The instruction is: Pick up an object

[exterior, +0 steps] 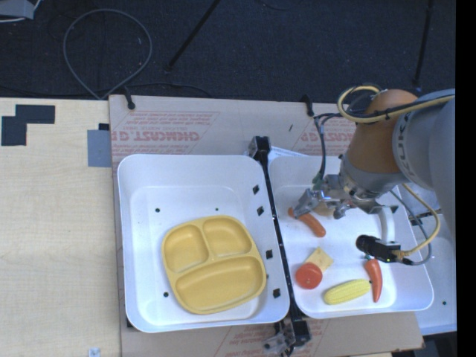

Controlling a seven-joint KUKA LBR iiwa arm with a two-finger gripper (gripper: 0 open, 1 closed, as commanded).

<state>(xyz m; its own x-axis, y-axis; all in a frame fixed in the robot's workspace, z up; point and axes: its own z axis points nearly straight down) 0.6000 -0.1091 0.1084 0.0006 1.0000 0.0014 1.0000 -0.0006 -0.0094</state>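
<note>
Camera view is showing you the gripper point(321, 201) sitting low in the right bin point(416, 303), jaws apart, hovering right over the orange sausage point(312, 224). Nothing's getting held. Tomato point(309, 276), corn point(346, 291) and chili point(374, 279) are lying nearby.

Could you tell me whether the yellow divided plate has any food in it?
Empty: all three compartments of the yellow divided plate show bare yellow.

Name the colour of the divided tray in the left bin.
Yellow; the tray shows in the camera view.
</note>
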